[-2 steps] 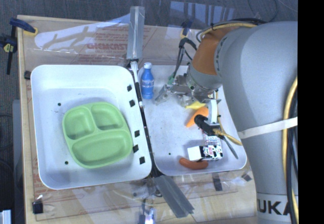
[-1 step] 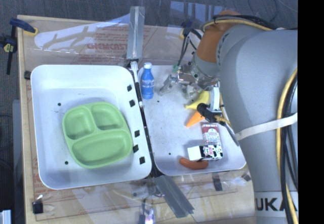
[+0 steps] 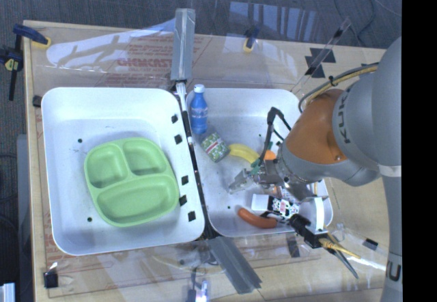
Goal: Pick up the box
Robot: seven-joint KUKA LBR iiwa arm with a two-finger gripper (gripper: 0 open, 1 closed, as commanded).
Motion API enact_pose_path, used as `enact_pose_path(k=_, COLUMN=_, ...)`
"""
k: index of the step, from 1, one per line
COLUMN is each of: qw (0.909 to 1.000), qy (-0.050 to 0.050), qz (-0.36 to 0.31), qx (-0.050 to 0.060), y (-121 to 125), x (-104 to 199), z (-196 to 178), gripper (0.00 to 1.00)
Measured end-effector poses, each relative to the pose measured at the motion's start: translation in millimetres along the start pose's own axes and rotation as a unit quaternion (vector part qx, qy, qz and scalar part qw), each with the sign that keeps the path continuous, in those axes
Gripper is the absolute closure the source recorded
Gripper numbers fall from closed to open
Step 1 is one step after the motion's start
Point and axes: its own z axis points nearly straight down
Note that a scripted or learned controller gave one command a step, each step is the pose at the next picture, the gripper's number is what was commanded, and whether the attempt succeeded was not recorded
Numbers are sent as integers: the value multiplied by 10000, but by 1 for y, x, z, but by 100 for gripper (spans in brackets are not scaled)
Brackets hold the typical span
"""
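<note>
A small green patterned box [image 3: 214, 146] lies in the right bin [image 3: 225, 99], just below the blue bottle [image 3: 198, 111] and beside the centre divider. A second small white carton with dark and red print [image 3: 277, 206] lies near that bin's front wall. My gripper [image 3: 251, 177] hangs low over the middle of the right bin, between the two. It is about a hand's width right of and below the green box and just above the white carton. Nothing is visibly held in it.
A yellow banana [image 3: 242, 152] and a small orange piece [image 3: 271, 154] lie right beside the gripper. A red sausage [image 3: 257, 218] rests along the front wall. A green divided plate [image 3: 131, 181] sits in the left bin [image 3: 61, 109].
</note>
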Motion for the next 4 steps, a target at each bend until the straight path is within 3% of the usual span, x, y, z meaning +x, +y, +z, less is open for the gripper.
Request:
enact_pose_path(k=1, qw=9959, qy=2, qz=-908, qx=5, y=-17, x=60, z=-43, gripper=0)
enact_pose_path(k=2, qw=9870, qy=-96, qz=-1601, qx=-48, y=79, x=75, z=-4, gripper=0)
enact_pose_path(k=3, qw=9880, qy=-7, qz=-1544, qx=-10, y=155, x=49, z=-1, gripper=0)
enact_pose_path(k=4, qw=9872, qy=-3, qz=-1593, qx=-7, y=156, x=52, z=-12, gripper=100)
